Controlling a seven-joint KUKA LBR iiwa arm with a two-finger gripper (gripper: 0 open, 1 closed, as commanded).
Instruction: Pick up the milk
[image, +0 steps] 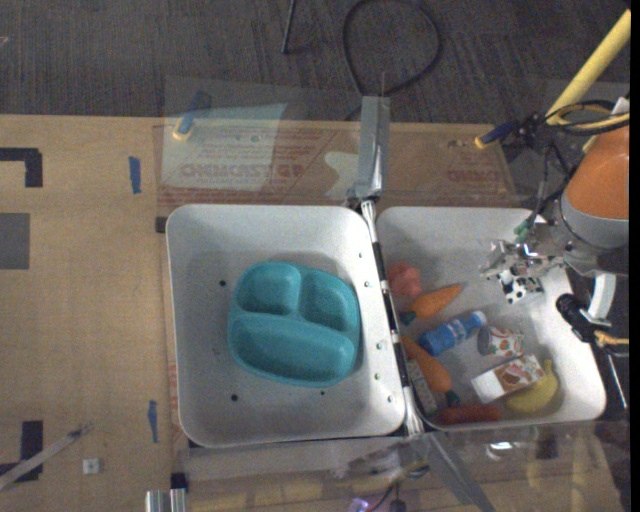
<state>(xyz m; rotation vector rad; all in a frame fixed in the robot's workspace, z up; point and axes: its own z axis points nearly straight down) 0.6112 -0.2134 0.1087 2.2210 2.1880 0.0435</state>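
From my feed, even soft overhead light, faint shadows inside the white bins (190, 300), glare on the clear sheet (240, 150), overall slightly blurred, dimmer corners.

tray (294, 323) in left bin (195, 300) (milk (508, 379) in right bin (440, 232))

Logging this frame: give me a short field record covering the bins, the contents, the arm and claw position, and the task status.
left bin: teal divided plate
right bin: carrot, blue bottle, milk carton, banana, other small toy foods
arm: enters from the right, over the right bin's far right corner
claw: above the upper right of the right bin, apart from the milk carton
task status: milk carton lies near the bin's front edge, beside the banana, not yet picked up
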